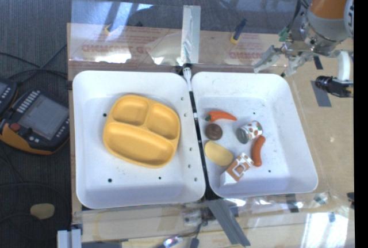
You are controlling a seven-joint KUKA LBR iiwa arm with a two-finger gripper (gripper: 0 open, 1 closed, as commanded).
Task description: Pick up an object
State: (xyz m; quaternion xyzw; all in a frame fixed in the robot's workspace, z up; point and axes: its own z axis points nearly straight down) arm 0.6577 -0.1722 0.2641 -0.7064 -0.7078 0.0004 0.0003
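At the upper right of the frame, the end effector (282,63) is seen above the worktop (330,143), beyond the far rim of the right bin (299,126), with its two fingers spread apart and nothing between them. In that bin, right of centre, a carrot (221,116), a brown round piece (214,132), a yellow potato-like piece (218,153), a small can (249,132), a sausage (258,151) and a small carton (238,167) are clustered; no writing on them can be read. A yellow divided tray (141,129) is held in the left bin (86,126).

No lettering can be read anywhere (the small can (249,132) shows only blurred printing).
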